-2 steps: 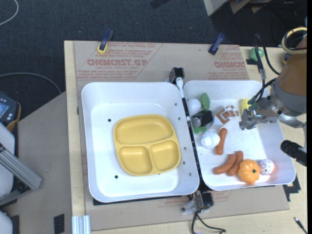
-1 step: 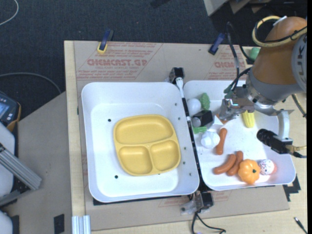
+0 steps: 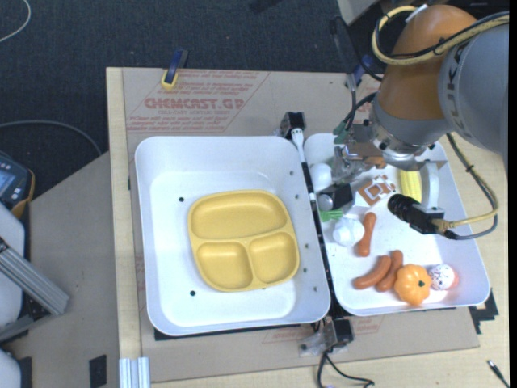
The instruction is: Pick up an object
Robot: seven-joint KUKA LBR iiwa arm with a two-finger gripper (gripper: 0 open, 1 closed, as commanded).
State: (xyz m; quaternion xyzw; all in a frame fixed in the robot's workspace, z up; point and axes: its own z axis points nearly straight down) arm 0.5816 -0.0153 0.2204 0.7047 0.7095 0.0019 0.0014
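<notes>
Toward the frame's lower edge, two white bins are shown side by side. At centre left, the left bin (image 3: 153,217) is occupied by a yellow divided tray (image 3: 242,239). At right, the right bin (image 3: 464,257) contains sausages (image 3: 380,271), an orange pumpkin (image 3: 413,284) and a corn cob (image 3: 410,186). At the right bin's upper left, the gripper (image 3: 349,162) is lowered; its state cannot be told.

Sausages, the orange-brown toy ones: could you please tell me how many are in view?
3: one orange-brown toy sausage lies mid-bin in the right white bin; two more lie side by side nearer its front. The arm may hide others.
</notes>
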